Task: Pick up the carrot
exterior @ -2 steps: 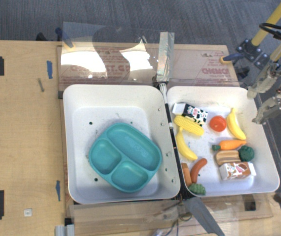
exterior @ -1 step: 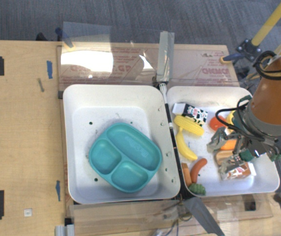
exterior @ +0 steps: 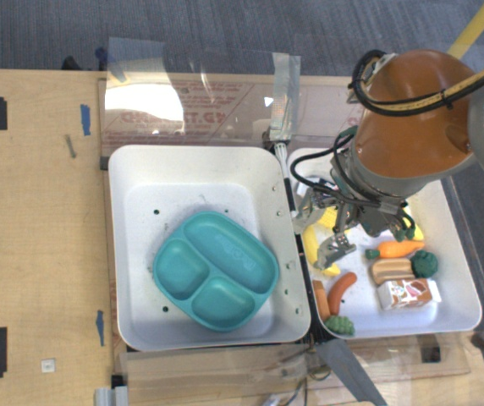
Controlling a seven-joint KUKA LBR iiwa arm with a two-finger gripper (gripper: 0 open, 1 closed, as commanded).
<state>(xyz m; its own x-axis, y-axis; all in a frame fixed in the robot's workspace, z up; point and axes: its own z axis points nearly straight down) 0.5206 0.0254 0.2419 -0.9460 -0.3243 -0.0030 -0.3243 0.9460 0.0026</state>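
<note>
The carrot (exterior: pixel 398 249) is a short orange piece with a green leafy top, lying in the right bin (exterior: pixel 462 307) just right of the arm's wrist. My gripper (exterior: pixel 340 245) hangs low over the left half of that bin, above a yellow banana-like toy (exterior: pixel 313 245). It is about a hand's width left of the carrot, and nothing shows as held in it. The big orange wrist band (exterior: pixel 411 112) hides the bin's back part.
In the right bin lie a red sausage (exterior: pixel 342 290), a bun (exterior: pixel 392 270), a broccoli piece (exterior: pixel 426 263), a small printed box (exterior: pixel 409 294) and a thin orange stick with a green end (exterior: pixel 321 301) by the left wall. A teal divided plate (exterior: pixel 215 269) sits in the left bin (exterior: pixel 140 184).
</note>
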